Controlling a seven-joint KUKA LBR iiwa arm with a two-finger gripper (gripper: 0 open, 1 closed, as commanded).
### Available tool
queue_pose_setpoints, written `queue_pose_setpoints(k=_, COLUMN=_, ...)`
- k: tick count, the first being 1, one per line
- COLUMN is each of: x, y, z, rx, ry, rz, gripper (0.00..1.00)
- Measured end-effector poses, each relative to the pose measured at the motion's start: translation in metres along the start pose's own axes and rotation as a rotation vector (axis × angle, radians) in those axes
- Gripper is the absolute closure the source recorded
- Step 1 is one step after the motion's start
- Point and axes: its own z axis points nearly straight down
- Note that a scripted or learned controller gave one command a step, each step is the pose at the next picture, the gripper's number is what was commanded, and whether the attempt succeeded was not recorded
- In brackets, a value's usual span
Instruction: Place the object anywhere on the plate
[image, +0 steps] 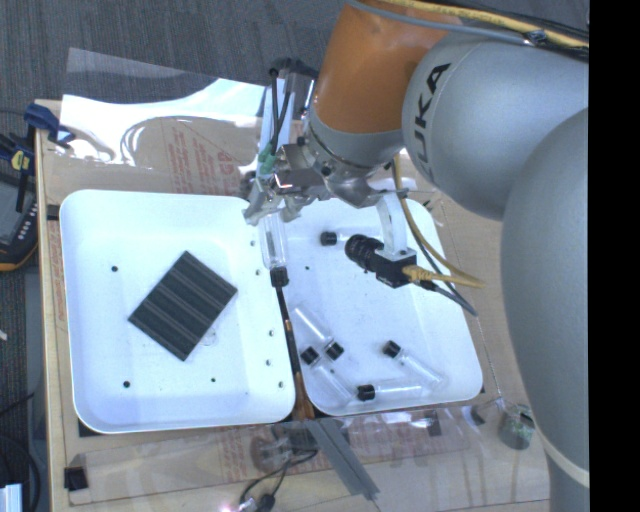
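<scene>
- Tube, clear with a black cap at its lower end: we see it hanging almost upright just below the gripper, right over the seam where the two bins meet, a little above the middle of the frame.
- Its upper end runs up into the gripper's metal parts. We cannot tell whether the gripper is clamped on it or standing open around it, since the arm's wrist crowds that spot.
- Plate, a dark ribbed rectangle turned like a diamond: we find it lying flat in the middle of the left bin, well apart from the hanging tube and to its lower left.
- Right bin: we count several more clear tubes with black caps lying on its floor towards the bottom of the frame, among them one near the seam and one at the lower right.
- A single black cap sits near the upper part of the right bin, just right of the gripper.
- The arm fills the upper right of the frame.
</scene>
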Motion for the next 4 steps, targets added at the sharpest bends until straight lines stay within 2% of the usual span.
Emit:
queue_pose_setpoints(k=1, x=0.056, y=-0.088, z=0.096, rx=0.005, ry=-0.001, rz=0.154, gripper=1.00)
queue_pose_setpoints(k=2, x=0.048, y=-0.027, z=0.099, rx=0.001, ry=-0.002, rz=0.442, gripper=1.00)
queue_pose_setpoints(k=3, x=0.026, y=0.036, z=0.030, rx=0.002, ry=0.000, rz=0.744, gripper=1.00)
queue_pose_setpoints(k=4, x=0.023, y=-0.080, z=0.016, rx=0.003, ry=0.001, rz=0.686, gripper=1.00)
